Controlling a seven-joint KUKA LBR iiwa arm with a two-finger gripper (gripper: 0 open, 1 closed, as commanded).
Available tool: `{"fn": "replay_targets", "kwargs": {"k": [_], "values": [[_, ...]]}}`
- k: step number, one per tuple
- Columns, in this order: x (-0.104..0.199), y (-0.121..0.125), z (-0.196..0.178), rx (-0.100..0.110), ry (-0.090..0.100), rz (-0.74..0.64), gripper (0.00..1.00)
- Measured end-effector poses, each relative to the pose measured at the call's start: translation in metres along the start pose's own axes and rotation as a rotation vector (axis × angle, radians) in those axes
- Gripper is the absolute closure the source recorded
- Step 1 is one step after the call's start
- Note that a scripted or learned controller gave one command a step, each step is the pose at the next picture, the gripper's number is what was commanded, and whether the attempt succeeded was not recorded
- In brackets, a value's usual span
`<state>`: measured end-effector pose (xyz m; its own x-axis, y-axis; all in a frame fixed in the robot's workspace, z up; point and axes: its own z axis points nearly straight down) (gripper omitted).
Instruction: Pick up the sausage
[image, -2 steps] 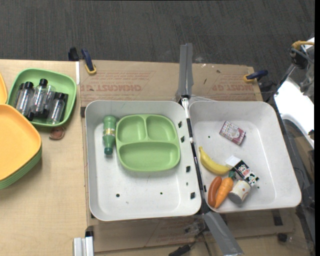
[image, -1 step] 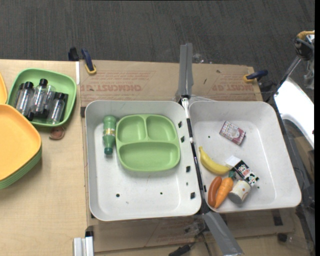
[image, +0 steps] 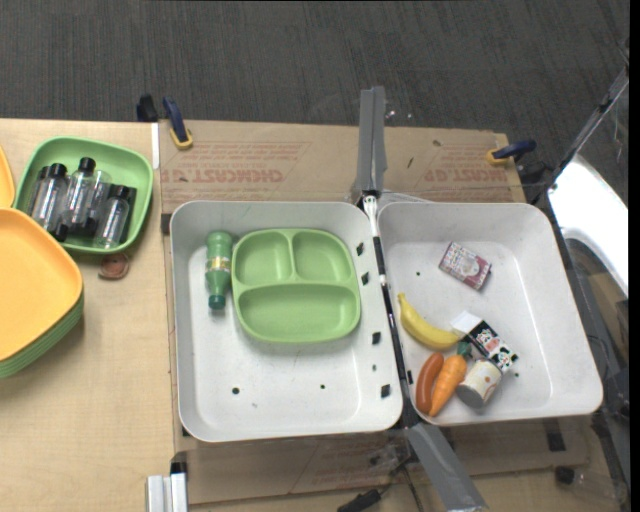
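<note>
The sausage (image: 429, 384) is a short red-brown piece lying near the front left corner of the right bin (image: 560, 400). It rests against an orange carrot (image: 451, 376) on its right. A yellow banana (image: 424, 324) lies just behind both. Nothing covers the sausage from above.
A small beige cup (image: 480, 383), a black-and-white carton (image: 489, 341) and a pink box (image: 465, 265) share the right bin. The left bin (image: 290, 405) holds a green divided plate (image: 296, 285) and a green bottle (image: 218, 268). Orange plates (image: 35, 295) and a green tray of bottles (image: 85, 195) sit on the bench at left.
</note>
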<state>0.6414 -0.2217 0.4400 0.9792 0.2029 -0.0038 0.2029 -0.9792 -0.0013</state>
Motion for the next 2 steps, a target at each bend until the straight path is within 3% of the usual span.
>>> {"fn": "replay_targets", "kwargs": {"k": [2], "values": [[0.0131, 0.0024, 0.0003, -0.001, 0.001, -0.001, 1.00]]}}
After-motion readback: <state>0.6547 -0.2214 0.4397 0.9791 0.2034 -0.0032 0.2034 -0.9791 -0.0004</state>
